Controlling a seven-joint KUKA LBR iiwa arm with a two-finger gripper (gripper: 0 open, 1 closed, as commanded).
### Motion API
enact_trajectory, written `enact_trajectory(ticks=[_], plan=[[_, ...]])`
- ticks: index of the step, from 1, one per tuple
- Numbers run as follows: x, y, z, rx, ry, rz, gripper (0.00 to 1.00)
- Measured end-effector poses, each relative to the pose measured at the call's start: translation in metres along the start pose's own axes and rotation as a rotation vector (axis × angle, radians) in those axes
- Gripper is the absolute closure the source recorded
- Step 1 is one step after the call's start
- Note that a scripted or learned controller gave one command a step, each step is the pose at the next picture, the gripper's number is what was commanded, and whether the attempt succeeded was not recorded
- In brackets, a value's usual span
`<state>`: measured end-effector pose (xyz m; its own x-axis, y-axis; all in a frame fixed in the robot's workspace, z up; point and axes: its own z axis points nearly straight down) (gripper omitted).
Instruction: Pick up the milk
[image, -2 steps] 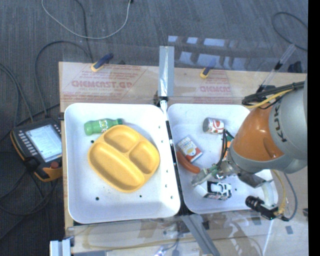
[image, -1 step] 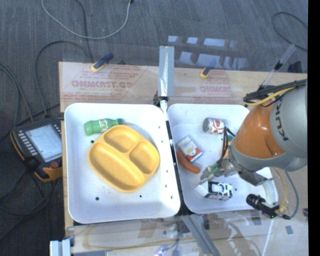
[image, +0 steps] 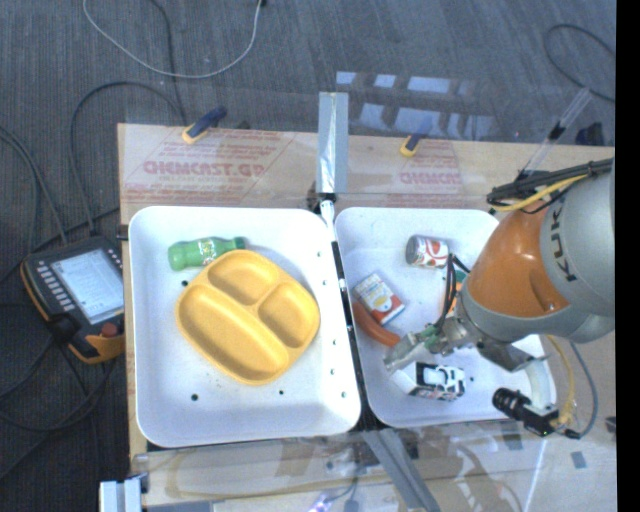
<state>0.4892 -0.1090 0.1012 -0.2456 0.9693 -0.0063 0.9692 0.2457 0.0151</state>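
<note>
The milk carton (image: 440, 380), black and white, is lying on its side in the right bin (image: 395, 225), near that bin's front wall. The gripper (image: 408, 352) is hanging just above and to the left of the carton, without touching it; whether its jaws are spread or closed cannot be told. An orange snack box (image: 377, 296) and a red soda can (image: 428, 251) are sitting farther back from the carton. Well left of the carton, in the left bin (image: 160, 400), a yellow divided tray (image: 249, 314) and a green bottle (image: 203, 250) are resting.

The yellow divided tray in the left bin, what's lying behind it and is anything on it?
Behind the yellow divided tray lies a green bottle on its side, its lower edge tucked behind the tray's rim. The three compartments hold nothing. Whatever lies beneath the tray is covered.
</note>
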Motion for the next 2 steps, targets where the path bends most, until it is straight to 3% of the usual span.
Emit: enact_trajectory(ticks=[2], plan=[[-0.026, -0.007, 0.01, 0.001, 0.004, -0.068, 0.0]])
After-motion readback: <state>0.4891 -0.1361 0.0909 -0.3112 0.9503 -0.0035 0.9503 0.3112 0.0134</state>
